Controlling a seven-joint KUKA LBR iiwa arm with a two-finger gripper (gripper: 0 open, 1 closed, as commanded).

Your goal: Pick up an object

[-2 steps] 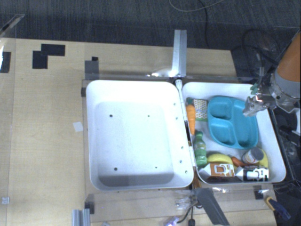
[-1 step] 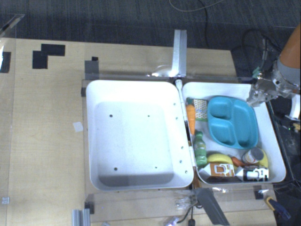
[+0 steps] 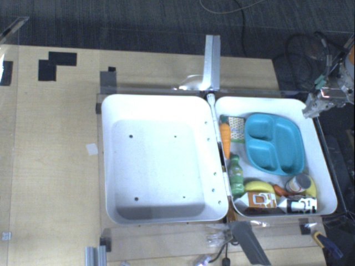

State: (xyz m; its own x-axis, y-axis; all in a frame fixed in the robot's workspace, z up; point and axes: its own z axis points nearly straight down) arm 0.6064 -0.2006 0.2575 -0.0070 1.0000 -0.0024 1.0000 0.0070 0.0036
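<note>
I count two white bins side by side on the bench. My gripper [image 3: 314,105] hangs at the far right corner of the right bin [image 3: 324,165], just above its rim. Whether it is open or closed I cannot tell from here.

Everything I could pick lies in the right bin. One blue divided tray [image 3: 274,143] takes up the middle and far part. Along the left wall there is one carrot [image 3: 224,134], with one patterned packet [image 3: 237,127] just beside it and one green bottle [image 3: 237,175] nearer the front. Crowded along the front edge are one banana [image 3: 260,186], one orange box [image 3: 262,200], one black-and-white bottle [image 3: 299,205] and one grey can [image 3: 300,182], all touching or nearly so.

Bare white floor shows in a strip along the right wall and behind the tray at the far edge. The left bin [image 3: 161,159] shows a broad white floor with a few small dark dots.
</note>
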